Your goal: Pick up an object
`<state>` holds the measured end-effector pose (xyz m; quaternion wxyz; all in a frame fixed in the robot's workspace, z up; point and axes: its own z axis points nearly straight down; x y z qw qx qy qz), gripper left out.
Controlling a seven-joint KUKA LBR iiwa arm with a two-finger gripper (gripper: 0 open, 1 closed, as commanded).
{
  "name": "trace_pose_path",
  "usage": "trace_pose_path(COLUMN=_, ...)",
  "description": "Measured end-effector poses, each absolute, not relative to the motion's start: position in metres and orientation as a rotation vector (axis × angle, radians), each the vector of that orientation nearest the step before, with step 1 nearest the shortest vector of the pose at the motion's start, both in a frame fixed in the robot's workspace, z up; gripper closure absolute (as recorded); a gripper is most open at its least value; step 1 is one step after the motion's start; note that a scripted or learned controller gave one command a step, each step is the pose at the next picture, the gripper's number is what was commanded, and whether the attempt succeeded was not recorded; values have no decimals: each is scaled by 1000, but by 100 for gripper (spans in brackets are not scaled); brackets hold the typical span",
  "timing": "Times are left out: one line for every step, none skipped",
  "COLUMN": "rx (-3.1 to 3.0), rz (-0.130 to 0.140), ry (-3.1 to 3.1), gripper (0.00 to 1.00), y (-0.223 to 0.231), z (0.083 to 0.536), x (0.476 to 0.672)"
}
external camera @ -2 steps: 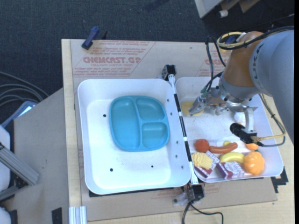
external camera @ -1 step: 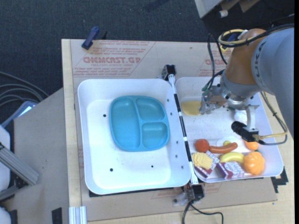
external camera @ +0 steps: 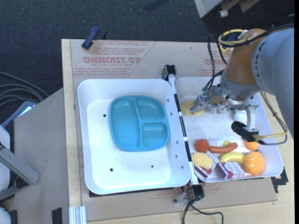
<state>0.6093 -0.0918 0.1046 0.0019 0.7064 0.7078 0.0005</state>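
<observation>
Toy food lies in the right-hand white bin, most of it crowded along the bin's near edge: a red hot dog with a rounded red end at its left, a yellow corn cob just below that end, a small banana beside the corn, purple grapes in front of the banana, and an orange at the right of the row, with a smaller orange piece just above it. Apart from this cluster, a pale yellow piece sits near the bin's left wall, toward the far side. The gripper is low over that yellow piece, right at it, but whether its fingers are spread or closed, or have any hold on the piece, cannot be told from this angle. The grey arm with its orange band comes in from the right over the far end of the bin. The left-hand white bin holds a blue divided plate with three compartments, lying flat toward the far middle. Both bins rest on a brown-paper-covered worktop, where a small blue object lies at the far left corner.
</observation>
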Motion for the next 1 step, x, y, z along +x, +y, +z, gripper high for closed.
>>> trace_pose_path(rx=2221, rz=-1, ry=2221, gripper=0, y=-144, z=85, x=666)
